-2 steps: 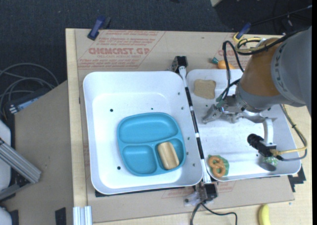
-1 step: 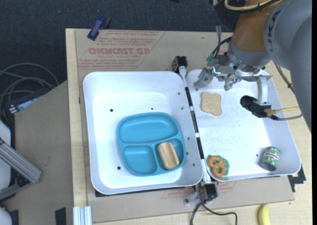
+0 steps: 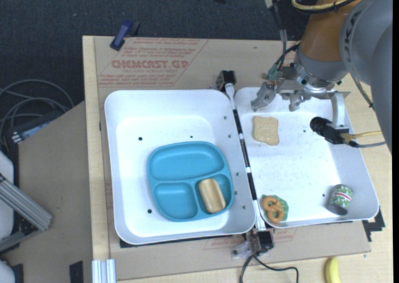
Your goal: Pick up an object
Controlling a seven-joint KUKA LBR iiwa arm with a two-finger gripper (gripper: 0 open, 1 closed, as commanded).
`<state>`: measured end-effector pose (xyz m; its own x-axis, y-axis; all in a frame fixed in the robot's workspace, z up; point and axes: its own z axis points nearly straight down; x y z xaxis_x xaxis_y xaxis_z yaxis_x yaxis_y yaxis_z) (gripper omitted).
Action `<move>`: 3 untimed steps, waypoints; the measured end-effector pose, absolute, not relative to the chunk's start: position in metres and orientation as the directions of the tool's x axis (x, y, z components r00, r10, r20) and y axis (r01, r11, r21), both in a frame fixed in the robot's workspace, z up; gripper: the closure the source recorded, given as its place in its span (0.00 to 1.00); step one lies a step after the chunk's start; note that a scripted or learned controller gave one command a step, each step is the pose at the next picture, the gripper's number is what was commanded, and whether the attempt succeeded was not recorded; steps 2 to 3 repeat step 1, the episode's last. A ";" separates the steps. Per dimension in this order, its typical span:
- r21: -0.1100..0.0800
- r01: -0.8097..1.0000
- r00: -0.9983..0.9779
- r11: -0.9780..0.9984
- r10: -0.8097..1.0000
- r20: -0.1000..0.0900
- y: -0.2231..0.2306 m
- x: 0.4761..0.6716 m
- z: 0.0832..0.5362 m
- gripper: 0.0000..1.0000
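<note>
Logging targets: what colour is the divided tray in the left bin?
Light blue divided tray, seen in the camera view.

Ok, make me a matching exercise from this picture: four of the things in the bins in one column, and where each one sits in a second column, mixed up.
Things:
1. bread slice
2. pretzel
3. blue tray
4. striped ball

Places:
A. left bin
B. right bin, near front left corner
C. right bin, near front right corner
D. right bin, just below the pincer

Pairs: 1-D, 2-B, 3-A, 4-C
</note>
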<state>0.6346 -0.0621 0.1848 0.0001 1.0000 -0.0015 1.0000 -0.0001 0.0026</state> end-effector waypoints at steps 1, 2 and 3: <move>-0.003 1.000 0.001 -0.001 1.000 0.000 -0.093 0.647 0.133 0.00; -0.003 1.000 0.001 -0.001 1.000 0.000 -0.093 0.647 0.133 0.00; -0.003 1.000 0.001 -0.001 1.000 0.000 -0.093 0.647 0.133 0.00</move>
